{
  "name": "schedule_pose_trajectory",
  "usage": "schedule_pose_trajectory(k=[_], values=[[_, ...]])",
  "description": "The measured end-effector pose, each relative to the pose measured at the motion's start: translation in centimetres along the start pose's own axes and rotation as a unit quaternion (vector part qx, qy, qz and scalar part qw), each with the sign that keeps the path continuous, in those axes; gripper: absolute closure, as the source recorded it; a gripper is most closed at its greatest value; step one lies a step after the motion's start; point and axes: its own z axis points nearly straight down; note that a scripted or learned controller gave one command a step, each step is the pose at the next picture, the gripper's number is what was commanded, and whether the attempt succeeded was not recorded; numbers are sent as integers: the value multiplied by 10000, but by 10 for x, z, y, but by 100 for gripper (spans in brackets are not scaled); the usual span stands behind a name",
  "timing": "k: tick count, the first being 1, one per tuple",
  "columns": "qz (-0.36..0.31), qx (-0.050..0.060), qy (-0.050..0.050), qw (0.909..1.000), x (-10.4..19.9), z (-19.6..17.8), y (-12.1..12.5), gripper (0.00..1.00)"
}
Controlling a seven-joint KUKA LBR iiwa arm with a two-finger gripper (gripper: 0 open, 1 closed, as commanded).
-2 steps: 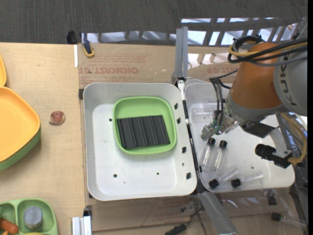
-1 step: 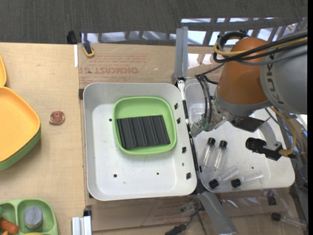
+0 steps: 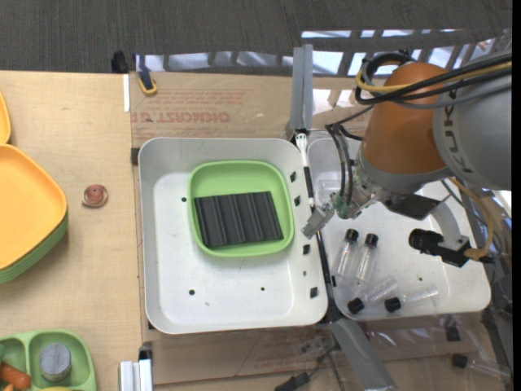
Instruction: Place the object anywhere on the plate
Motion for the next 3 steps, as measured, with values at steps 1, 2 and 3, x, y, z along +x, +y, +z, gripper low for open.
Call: schedule_pose_trajectory(k=[1, 2, 3], values=[[522, 2, -2, 9986, -71, 0, -9, 0], [518, 4, -10, 9987, -72, -8, -9, 100], [140, 7, 9, 9999, -44, 0, -34, 100]])
